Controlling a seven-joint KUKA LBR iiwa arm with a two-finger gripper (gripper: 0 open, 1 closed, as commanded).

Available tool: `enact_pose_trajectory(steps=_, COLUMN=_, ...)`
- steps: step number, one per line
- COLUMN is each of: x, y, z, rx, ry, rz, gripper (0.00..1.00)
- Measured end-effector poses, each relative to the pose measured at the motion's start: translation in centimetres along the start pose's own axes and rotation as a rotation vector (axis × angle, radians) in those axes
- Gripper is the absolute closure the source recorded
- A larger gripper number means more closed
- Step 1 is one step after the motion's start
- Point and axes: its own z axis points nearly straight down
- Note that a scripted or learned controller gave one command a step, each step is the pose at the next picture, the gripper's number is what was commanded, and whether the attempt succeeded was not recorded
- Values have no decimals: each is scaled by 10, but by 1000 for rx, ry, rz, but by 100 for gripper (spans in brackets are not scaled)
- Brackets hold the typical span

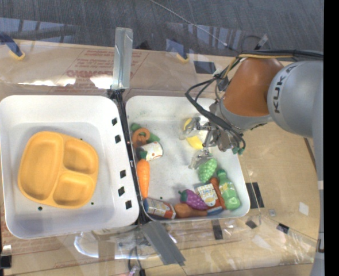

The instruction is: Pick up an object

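**Two bins, one yellow plate, a heap of toy food under the gripper**

Two white bins sit side by side. The left bin [8,154] holds one thing: a yellow divided plate [57,168] with three compartments, lying flat near its middle.

The right bin [238,203] holds the rest, placed here relative to the one carrot [143,177], which lies lengthwise against the bin's left wall. Just above the carrot is one small white cup-like piece [153,150], and above that one orange-and-green toy [140,135]. Below the carrot, in the bin's near-left corner, lies one small packet [160,210]. Right of the carrot along the near wall are one purple bunch of grapes [193,199], one small printed carton [207,195] and one green bottle [229,195]. Farther right and higher than the carrot lie one bumpy green toy [207,169] and one yellow toy [193,141].

The gripper [211,135] hangs over the right bin's upper middle, well right of the carrot. The yellow toy lies just at its left side and the bumpy green toy just below it. Whether its fingers are spread or closed, or touch either toy, cannot be made out.
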Motion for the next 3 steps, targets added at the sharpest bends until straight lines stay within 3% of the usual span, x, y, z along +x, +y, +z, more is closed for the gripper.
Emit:
enact_pose_trajectory(steps=1, x=-1, y=-2, z=9, rx=1, ry=0, rz=47, gripper=0)
enact_pose_trajectory(steps=2, x=-2, y=-1, z=-1, rx=0, ry=2, rz=43, gripper=100)
enact_pose_trajectory(steps=3, x=-2, y=-1, z=0, rx=0, ry=2, rz=43, gripper=0)
